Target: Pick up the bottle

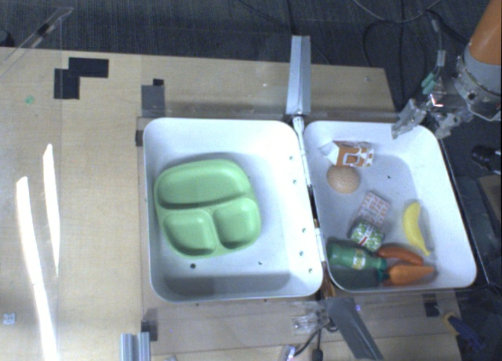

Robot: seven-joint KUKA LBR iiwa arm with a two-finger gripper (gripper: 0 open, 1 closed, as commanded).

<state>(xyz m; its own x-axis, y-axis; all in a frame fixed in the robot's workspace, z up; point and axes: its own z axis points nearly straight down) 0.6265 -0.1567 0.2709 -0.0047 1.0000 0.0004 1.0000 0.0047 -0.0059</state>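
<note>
The gripper [420, 116], whose state cannot be told, hovers at the right bin's [447, 165] far rim. The approach is pending: it must cross to the green bottle [354, 258] by the bin's near wall.

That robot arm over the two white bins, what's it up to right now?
The gripper hangs over the far right corner of the right bin, holding nothing. The green bottle it is meant to pick up lies on its side at the near edge of that bin, beside two carrots, a banana and other small items. The left bin holds a green divided tray.
</note>
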